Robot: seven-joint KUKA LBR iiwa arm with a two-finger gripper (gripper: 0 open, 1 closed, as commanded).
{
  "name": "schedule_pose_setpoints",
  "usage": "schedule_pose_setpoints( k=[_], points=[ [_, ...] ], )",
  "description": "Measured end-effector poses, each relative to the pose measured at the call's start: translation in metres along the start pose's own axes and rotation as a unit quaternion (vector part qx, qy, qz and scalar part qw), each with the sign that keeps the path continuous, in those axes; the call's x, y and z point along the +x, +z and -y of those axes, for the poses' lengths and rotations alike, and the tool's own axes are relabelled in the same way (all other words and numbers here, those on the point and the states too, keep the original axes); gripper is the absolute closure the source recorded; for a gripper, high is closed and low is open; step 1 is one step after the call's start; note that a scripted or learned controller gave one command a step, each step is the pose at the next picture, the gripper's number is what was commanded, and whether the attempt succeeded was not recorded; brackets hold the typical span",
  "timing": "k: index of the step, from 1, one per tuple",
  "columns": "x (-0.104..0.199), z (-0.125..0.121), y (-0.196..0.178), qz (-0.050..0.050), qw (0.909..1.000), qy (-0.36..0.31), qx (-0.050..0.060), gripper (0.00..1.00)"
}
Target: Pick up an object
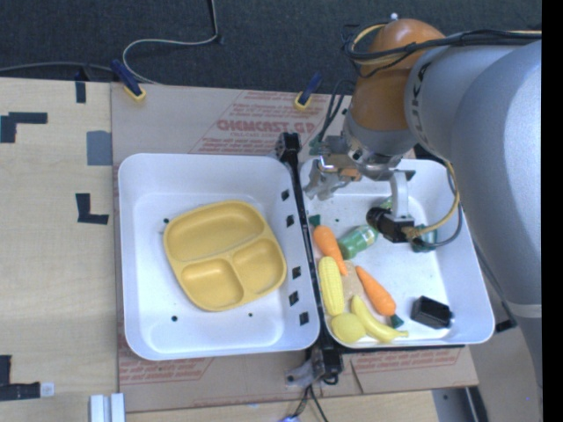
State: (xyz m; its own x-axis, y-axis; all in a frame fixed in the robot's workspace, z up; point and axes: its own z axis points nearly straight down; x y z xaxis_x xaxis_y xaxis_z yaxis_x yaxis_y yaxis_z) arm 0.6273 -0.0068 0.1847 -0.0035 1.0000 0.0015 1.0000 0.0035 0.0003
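Note:
My gripper (pixel 324 181) hangs over the far left corner of the right bin (pixel 457 262), below the orange band of the arm. Just in front of it lie an orange carrot (pixel 327 243) and a green object (pixel 356 240). Further toward the front edge are a yellow corn cob (pixel 332 285), a second carrot (pixel 376 292), a banana (pixel 380 325) and a yellow lemon-like fruit (pixel 347 327). A small black block (pixel 431 311) sits in the front right corner. Nothing shows under the gripper.
The left bin (pixel 141 236) holds a yellow divided plate (pixel 224 253). The black divider clips (pixel 295 227) run between the two bins. The arm's bulk and its cables (pixel 422 227) cover the far right part of the right bin.

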Motion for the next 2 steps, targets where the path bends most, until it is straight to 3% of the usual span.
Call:
schedule_pose_setpoints(
  k=[1,2],
  points=[
    [-0.001,0.001,0.001,0.000,1.0000,0.001,0.001,0.00],
    [-0.077,-0.035,0.001,0.002,1.0000,0.002,0.001,0.00]
  ],
)
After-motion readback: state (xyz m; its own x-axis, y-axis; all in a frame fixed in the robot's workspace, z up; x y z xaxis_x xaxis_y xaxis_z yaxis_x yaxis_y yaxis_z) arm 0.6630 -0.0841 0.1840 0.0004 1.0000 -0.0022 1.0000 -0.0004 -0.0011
